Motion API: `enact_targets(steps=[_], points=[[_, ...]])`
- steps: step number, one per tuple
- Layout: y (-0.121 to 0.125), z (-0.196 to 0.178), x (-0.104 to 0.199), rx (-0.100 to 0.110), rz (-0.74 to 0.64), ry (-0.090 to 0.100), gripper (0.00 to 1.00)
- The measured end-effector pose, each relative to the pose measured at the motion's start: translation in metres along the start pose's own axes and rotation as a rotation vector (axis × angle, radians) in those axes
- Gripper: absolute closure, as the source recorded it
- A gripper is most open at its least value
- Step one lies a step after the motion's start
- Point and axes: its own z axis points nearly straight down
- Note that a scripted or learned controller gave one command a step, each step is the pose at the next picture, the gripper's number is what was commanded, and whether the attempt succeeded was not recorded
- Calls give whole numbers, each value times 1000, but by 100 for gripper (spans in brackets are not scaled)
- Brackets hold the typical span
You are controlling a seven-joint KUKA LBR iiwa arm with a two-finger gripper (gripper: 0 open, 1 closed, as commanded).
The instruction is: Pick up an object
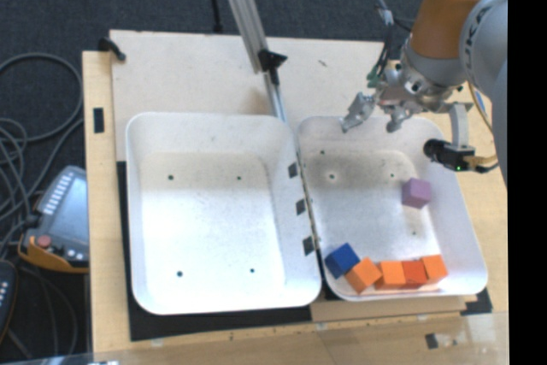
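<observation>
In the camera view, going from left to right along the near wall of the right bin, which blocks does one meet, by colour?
Blue block → orange block → orange block → red-orange block → orange block.

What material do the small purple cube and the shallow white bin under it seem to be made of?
Small purple cube: probably foam or painted wood; matte, no shine, softened edges. Shallow white bin on the right: likely moulded plastic; smooth, rounded corners, grey scuffs on its floor.
</observation>
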Motion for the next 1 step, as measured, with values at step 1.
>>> enact_targets(steps=[1], points=[[-16,112,-52,6,9,1,0]])
